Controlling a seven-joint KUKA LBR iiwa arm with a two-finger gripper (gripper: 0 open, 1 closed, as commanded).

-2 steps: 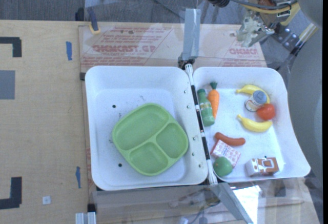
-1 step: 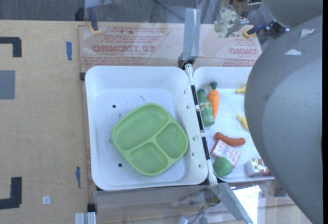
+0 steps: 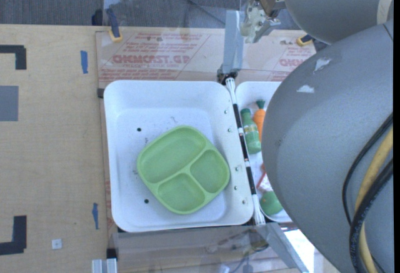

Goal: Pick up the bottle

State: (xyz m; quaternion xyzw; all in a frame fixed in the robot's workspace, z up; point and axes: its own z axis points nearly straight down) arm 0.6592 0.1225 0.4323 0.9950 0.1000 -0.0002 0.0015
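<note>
A small green bottle (image 3: 251, 134) lies in the right bin (image 3: 245, 92), close to its left wall, with an orange item (image 3: 260, 120) just beside it. Most of that bin is hidden behind my big grey arm (image 3: 331, 140). My gripper (image 3: 255, 20) hangs high near the top of the view, above the back edge of the bins and well away from the bottle. Nothing can be seen held in it.
The left bin (image 3: 125, 109) holds a light green divided plate (image 3: 183, 168). A green round object (image 3: 270, 203) and a reddish scrap (image 3: 263, 182) peek out at the front of the right bin. A cardboard sheet (image 3: 156, 53) lies behind the bins.
</note>
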